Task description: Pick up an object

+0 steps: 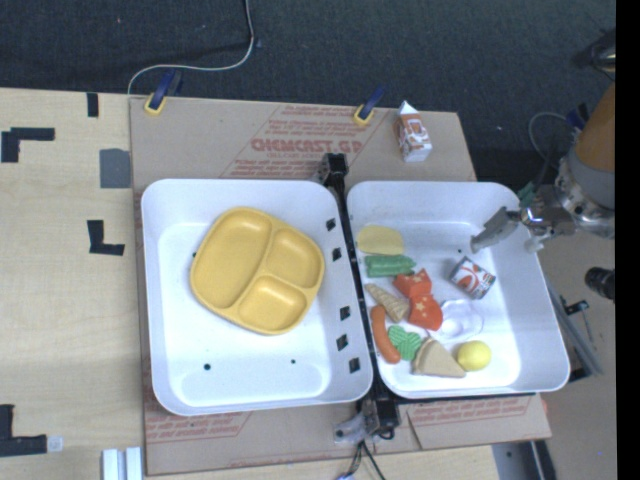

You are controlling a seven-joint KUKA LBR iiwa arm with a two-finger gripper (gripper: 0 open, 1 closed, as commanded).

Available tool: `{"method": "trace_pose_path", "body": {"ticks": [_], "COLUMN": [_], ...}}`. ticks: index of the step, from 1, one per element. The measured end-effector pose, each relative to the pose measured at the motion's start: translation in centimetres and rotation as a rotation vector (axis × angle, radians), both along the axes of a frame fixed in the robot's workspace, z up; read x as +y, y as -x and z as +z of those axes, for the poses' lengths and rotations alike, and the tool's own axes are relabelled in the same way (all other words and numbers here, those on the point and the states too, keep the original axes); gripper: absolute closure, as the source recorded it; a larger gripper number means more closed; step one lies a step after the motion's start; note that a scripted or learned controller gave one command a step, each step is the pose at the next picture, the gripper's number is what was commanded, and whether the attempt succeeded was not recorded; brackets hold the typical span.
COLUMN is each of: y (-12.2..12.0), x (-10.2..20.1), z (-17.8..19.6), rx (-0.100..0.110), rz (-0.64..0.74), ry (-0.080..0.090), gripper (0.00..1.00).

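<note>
The right bin [530, 298] holds several toy foods: a yellow piece [380, 239], a green pod [388, 264], red pieces [418, 298], an orange carrot [383, 333], a tan wedge [436, 359] and a yellow ball [474, 355]. A small red and white can [471, 277] lies tilted near the bin's right side. My gripper [510, 236] hangs over the upper right of this bin, just above and right of the can, not touching it. It looks open, with nothing between its fingers.
A yellow divided plate [258, 268] lies in the left bin [165, 368]. A small red and white carton [413, 134] stands on the cardboard behind the right bin. Two clamps [160, 96] pin the cardboard's far edge.
</note>
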State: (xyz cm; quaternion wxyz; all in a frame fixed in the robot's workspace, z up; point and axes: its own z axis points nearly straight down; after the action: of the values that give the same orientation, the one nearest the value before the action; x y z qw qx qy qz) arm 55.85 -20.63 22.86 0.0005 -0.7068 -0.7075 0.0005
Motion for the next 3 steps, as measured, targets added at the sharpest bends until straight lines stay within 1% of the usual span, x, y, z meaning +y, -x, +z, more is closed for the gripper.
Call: {"method": "trace_pose_path", "body": {"ticks": [1, 2, 3], "y": [0.6, 1.7, 1.5], "x": [7.6, 10.6, 10.4], "z": [-6.4, -14.8, -13.3], "rx": [0.006, -0.001, -0.004], "rz": [0.006, 0.002, 0.001], "ry": [-0.004, 0.000, 0.000], "gripper": [0.00, 0.00, 1.00]}}
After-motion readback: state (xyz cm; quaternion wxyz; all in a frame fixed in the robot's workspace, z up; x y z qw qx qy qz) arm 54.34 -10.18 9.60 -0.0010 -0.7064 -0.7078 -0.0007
